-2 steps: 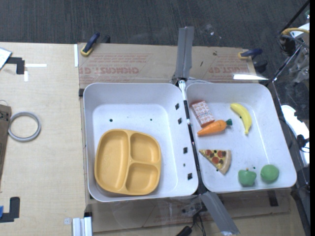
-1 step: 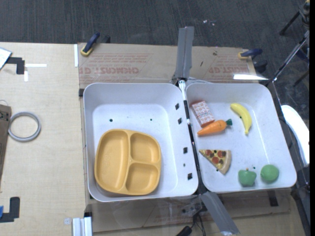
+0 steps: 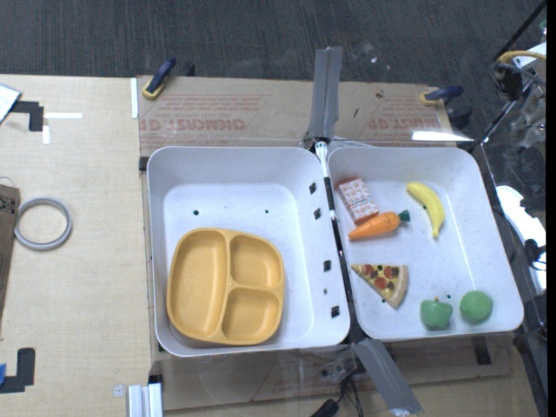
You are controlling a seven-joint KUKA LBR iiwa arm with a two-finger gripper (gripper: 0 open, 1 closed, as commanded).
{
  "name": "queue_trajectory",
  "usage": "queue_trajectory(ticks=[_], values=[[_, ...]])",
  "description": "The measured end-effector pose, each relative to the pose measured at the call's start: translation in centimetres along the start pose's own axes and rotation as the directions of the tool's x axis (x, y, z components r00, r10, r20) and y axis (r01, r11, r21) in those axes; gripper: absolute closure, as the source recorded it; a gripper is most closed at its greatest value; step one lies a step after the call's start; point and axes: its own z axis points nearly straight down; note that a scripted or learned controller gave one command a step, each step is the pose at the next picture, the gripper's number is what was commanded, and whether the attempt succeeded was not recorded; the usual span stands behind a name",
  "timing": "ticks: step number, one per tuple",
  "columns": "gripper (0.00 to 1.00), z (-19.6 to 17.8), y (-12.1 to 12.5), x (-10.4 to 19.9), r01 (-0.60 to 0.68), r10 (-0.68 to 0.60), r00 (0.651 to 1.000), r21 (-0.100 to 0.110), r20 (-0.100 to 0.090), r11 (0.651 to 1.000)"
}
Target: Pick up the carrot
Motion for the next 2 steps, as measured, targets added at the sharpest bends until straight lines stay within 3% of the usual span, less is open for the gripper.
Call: queue_trajectory(ticks=[1, 2], values=[[1.00, -7.3, 0.1, 0.6, 0.003, -0.003, 1.000, -0.001, -0.002, 1.000], [1.00, 0.5, 0.1, 0.6, 0.000, 0.000, 1.000, 0.000, 0.000, 1.000]])
